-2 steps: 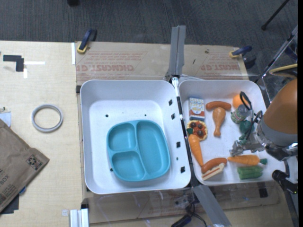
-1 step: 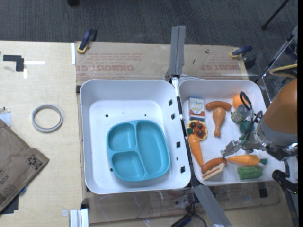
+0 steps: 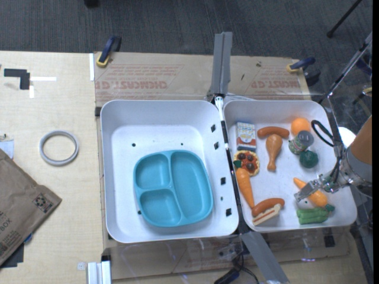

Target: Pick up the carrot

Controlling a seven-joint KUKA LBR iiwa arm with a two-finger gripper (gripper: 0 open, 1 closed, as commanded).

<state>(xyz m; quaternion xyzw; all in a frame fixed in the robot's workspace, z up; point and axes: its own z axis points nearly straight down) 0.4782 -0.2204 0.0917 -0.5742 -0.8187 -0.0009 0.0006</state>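
Note:
The carrot (image 3: 244, 186) is a long orange toy lying along the left wall of the right bin (image 3: 283, 108). It sits between a pizza slice (image 3: 247, 162) and a hot dog (image 3: 267, 209). My gripper (image 3: 324, 184) hangs low at the right side of the same bin, far to the right of the carrot. It is just over a small orange piece (image 3: 305, 186) and a rounder orange toy (image 3: 320, 199). Nothing of the carrot is near it.
The right bin also holds a drumstick (image 3: 273, 150), a sausage (image 3: 272, 132), a small carton (image 3: 246, 134), an orange (image 3: 300, 126), a can (image 3: 303, 140) and green toys (image 3: 312, 216). A blue divided plate (image 3: 173, 188) lies in the left bin. A tape roll (image 3: 59, 147) rests on the bench.

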